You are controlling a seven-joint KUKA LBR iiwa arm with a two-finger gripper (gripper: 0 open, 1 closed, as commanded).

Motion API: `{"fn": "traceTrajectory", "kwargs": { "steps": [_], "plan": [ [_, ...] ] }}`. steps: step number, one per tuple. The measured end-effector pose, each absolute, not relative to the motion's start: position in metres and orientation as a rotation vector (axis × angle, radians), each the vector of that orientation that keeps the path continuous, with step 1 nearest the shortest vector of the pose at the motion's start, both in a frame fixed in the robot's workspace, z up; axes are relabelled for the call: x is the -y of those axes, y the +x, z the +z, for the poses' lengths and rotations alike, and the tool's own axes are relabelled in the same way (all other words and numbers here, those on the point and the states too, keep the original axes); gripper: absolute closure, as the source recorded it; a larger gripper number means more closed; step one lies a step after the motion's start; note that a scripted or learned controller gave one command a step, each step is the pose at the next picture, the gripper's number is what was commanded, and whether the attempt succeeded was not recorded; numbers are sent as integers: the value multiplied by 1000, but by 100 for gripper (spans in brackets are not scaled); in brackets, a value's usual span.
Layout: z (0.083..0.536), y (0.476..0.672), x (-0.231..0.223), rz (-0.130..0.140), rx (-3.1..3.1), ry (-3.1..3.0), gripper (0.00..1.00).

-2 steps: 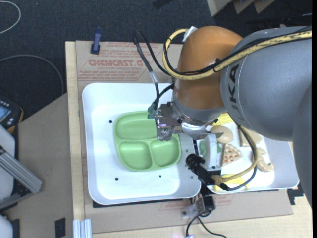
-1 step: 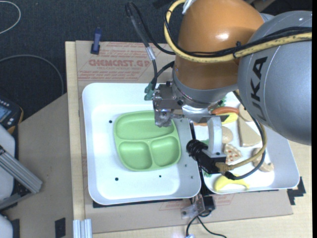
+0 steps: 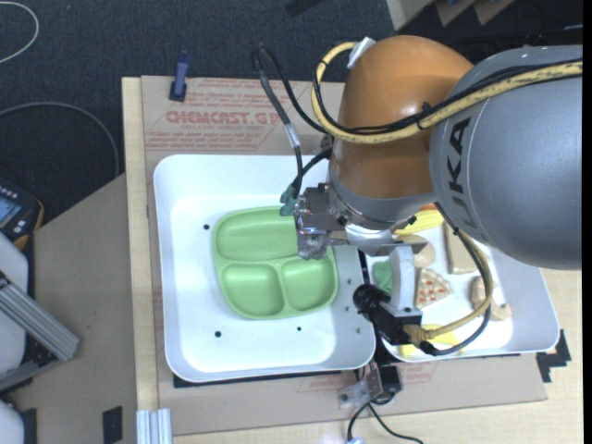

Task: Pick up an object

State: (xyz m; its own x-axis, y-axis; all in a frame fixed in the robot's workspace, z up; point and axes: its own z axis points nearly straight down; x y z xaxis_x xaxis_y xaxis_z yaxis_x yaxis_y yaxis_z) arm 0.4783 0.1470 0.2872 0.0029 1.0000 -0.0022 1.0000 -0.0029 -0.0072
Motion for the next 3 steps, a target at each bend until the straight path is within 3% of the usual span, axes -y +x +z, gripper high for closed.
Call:
{"fn": "traceTrajectory", "kwargs": {
  "steps": [1, 2, 3],
  "plan": [
    [396, 480, -159, -19, 2228, -2222, 100],
    [276, 524, -132, 18, 2214, -2222, 100],
    [241, 477, -186, 7, 2222, -2213, 100]
  ]
}}
